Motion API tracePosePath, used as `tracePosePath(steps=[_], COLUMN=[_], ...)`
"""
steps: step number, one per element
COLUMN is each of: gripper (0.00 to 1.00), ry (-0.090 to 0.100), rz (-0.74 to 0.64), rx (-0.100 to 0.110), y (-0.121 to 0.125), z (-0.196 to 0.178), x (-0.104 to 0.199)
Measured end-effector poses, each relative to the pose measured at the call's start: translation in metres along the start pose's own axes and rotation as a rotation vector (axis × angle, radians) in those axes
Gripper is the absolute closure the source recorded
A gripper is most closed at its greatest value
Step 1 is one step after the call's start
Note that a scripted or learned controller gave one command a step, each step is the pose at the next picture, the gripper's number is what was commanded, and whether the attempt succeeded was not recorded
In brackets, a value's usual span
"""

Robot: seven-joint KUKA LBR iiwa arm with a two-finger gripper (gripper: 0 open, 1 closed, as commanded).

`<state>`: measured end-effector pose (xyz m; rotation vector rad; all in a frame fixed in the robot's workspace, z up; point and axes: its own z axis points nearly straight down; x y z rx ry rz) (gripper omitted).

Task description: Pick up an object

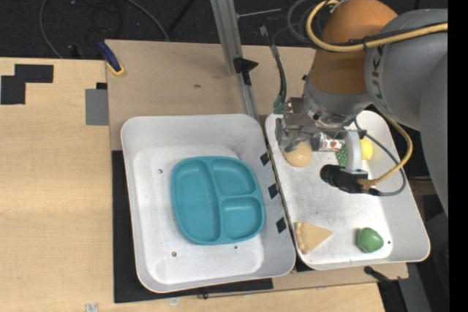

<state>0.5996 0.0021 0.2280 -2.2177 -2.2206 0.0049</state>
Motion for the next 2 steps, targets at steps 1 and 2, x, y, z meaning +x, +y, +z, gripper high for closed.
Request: tracePosePath(steps=[1, 2], gripper=[1.0, 1.0], ry=[0.001, 0.001], rz=[-0.002, -0.002], rx=[0.0, 0.001], y=[-0.009, -0.025], z=[0.01, 0.018], x=[0.05, 0.1])
